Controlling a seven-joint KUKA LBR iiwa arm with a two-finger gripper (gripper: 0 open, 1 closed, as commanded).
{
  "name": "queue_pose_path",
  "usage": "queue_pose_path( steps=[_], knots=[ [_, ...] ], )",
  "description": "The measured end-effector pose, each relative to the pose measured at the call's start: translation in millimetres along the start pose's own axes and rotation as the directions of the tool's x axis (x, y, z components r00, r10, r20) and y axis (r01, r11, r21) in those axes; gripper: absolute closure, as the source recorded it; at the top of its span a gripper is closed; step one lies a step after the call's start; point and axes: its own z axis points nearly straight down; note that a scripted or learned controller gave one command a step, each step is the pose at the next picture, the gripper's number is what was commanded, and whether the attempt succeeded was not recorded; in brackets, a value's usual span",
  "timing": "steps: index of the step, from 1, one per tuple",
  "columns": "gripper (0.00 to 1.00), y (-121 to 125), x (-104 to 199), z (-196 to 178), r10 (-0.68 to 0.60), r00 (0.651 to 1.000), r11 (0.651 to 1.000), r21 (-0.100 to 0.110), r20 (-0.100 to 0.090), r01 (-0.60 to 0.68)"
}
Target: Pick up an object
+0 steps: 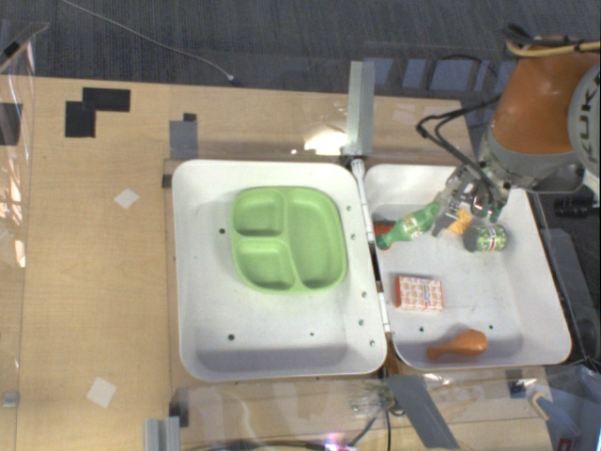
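Observation:
My gripper (pixel 467 203) hangs low over the back of the right bin (pixel 526 336), reaching in from the right. A green bottle (pixel 408 226) lies tilted just left of it, its upper end right at the gripper. A small yellow-orange item (pixel 458 222) sits directly beneath the gripper. Just to the right and slightly nearer, a green-labelled can (pixel 487 240) lies on its side. Further forward lie a red-and-white patterned box (pixel 418 293) and an orange oblong object (pixel 458 345).
The left bin (pixel 202 327) holds a light-green divided tray (pixel 285 239). A metal post (pixel 361 111) rises behind the wall between the bins. Cables run behind the arm's orange band (pixel 535 101) at the upper right.

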Motion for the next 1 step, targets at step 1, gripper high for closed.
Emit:
queue_pose_path(
  steps=[1],
  knots=[
    [1.00, -16.9, 92.1, 7.5, 0.289, 0.957, 0.957, 0.002, -0.022, -0.289]
  ],
)
